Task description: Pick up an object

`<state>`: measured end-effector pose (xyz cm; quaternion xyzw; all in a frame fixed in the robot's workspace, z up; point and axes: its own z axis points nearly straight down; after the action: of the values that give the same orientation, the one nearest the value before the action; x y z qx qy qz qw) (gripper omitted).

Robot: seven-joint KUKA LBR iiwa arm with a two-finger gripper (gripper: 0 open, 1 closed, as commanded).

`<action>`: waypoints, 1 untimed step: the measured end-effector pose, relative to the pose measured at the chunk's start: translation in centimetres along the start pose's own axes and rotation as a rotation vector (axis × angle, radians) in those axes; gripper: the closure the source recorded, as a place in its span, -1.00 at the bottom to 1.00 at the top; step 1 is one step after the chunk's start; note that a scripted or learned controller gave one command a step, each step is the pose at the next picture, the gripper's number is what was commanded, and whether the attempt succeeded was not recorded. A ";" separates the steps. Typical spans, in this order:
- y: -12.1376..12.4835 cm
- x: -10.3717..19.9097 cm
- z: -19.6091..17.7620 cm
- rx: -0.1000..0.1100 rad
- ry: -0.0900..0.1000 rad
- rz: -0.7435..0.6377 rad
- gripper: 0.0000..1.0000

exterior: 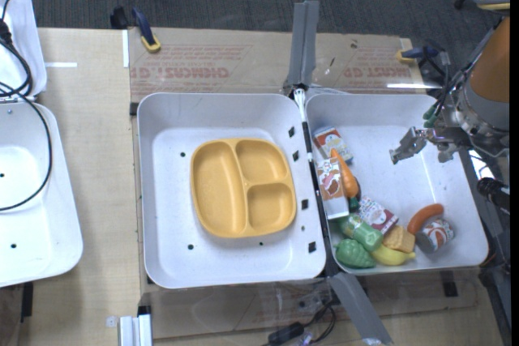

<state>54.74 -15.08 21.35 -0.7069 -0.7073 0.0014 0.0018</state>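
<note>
My gripper (423, 151) hangs over the upper right part of the right bin (381, 108), above bare bin floor. Its fingers (403, 148) stand open with nothing between them. Below and to its left lies a heap of toy food. A small white carton (332, 143) lies near the divider, with a carrot (347, 177) and a flat red-and-white packet (330, 182) beside it. Lower down are green vegetables (357, 243), a yellow banana (391, 255), a red sausage (425, 216) and a small can (438, 236).
The left bin (154, 174) holds a yellow divided plate (243, 187). A grey divider post (303, 36) rises between the bins. White trays and a black cable (24, 166) sit at the far left of the bench.
</note>
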 end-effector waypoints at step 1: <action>-2.5 5.1 12.1 -0.006 0.000 0.026 -1.00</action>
<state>52.22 -9.96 9.29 -0.7160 -0.6981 -0.0005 -0.0003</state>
